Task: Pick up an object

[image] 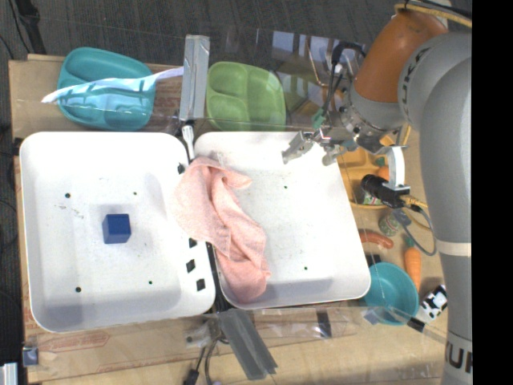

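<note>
The gripper [311, 147], fingers spread and holding nothing, hangs over the right bin's [321, 239] far edge, while the pink cloth [223, 224] lies to its left and nearer, draped lengthwise along the bin's left side.

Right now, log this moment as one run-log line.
gripper: open, holding nothing, over right bin far edge | pink cloth: across divider | blue cube: left bin
</note>
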`<state>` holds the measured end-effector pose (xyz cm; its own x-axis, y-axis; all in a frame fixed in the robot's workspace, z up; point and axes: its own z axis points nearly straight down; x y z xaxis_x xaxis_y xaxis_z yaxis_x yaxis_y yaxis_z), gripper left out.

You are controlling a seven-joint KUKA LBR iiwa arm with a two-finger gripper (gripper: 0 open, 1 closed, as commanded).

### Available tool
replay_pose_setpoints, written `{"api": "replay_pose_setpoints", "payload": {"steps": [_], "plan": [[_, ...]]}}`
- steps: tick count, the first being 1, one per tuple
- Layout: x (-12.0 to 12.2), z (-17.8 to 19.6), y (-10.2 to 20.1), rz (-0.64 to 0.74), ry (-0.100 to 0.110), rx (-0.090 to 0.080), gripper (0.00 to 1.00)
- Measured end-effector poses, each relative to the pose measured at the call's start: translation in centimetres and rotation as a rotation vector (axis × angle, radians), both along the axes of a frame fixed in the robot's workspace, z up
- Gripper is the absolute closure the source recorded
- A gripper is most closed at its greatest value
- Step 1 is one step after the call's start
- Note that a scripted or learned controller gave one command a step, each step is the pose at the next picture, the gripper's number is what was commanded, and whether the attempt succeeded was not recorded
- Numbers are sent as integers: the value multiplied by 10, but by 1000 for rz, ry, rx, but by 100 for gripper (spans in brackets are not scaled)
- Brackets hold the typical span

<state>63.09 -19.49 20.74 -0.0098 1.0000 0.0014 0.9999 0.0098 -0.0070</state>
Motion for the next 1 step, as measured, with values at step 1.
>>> {"api": "replay_pose_setpoints", "payload": {"steps": [1], "plan": [[26,-117,63,20,-4,-1,0]]}}
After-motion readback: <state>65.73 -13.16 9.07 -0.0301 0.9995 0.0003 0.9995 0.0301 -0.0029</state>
